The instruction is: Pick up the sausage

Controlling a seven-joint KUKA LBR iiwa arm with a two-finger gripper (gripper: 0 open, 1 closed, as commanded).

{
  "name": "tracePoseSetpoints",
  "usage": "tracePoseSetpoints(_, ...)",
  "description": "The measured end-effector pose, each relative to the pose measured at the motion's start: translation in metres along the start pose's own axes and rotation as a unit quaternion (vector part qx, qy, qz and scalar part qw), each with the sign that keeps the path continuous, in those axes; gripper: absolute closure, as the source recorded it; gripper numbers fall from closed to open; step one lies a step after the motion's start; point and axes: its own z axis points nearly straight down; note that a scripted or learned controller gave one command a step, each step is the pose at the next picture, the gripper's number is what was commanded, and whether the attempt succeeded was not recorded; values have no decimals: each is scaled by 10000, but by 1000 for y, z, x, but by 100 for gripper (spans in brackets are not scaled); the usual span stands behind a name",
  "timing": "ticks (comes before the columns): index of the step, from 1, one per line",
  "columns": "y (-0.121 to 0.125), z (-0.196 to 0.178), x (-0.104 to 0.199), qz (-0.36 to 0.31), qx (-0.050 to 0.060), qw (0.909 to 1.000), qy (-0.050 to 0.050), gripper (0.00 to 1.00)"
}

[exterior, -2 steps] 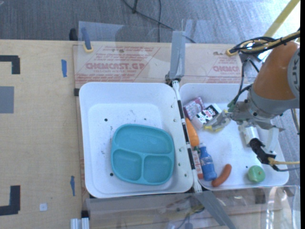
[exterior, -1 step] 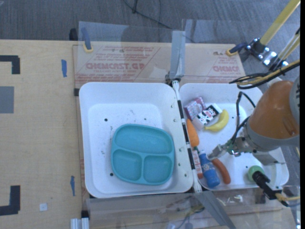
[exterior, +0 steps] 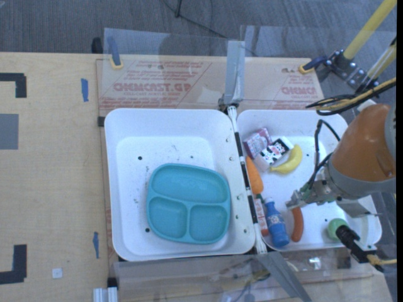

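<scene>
We find the sausage (exterior: 296, 224) lying on the floor of the right bin (exterior: 313, 142), beside the blue bottle (exterior: 276, 223). The tool (exterior: 305, 198) hangs just above it; we cannot tell its state. We judge the approach made, with grasp and lift still undone.

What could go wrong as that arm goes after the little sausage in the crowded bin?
The sausage lies close beside the blue bottle, so the gripper hovering just above might bump or catch the bottle instead. The sausage is narrow and rounded, so it may roll or slip away from a pinch. The green object and the bin's front wall are also close by, leaving little room for error.
</scene>
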Motion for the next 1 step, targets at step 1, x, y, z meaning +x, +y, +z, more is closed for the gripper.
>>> tracePoseSetpoints(1,9,-122,56,73,67,9999,26,100)
